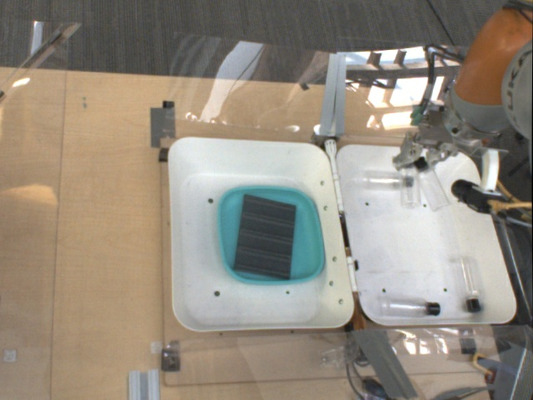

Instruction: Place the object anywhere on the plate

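Two clear tubes [408, 308] lie at the near end of the right bin [433, 257], well short of the claw [414, 162] and on my side of it. Off to the claw's left, in the left bin [191, 223], the dark ridged block [266, 237] lies flat on the teal plate [310, 261], inside its rim. Farther back, the claw hangs over the far end of the right bin, with more clear tubes [408, 188] just beneath it. Whether it is clenched or released I cannot tell. To my eye the placing is done, since the block lies on the plate. Any next move calls only for keeping away from the plate.
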Robot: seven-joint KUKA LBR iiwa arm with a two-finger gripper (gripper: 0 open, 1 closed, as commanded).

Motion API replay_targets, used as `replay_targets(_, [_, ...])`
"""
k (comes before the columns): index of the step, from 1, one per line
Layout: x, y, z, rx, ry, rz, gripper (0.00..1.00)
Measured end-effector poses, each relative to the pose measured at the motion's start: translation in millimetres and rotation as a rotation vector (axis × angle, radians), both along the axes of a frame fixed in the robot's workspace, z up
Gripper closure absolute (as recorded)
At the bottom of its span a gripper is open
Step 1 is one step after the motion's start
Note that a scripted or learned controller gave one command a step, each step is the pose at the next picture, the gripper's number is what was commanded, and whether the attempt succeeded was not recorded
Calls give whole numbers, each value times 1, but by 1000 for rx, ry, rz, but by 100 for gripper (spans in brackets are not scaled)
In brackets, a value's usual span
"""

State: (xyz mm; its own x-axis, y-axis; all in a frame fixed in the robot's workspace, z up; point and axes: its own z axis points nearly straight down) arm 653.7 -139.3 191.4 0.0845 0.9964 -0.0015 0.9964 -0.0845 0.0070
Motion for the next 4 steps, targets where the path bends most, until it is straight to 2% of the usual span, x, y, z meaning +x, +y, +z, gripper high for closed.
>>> replay_targets(1, [-46,58,-92,2,3,197,100])
replay_targets(2, [-92,124,-5,2,-1,114,100])
replay_targets(3, [-91,205,-6,2,0,224,100])
replay_targets(4, [-91,204,-6,2,0,223,0])
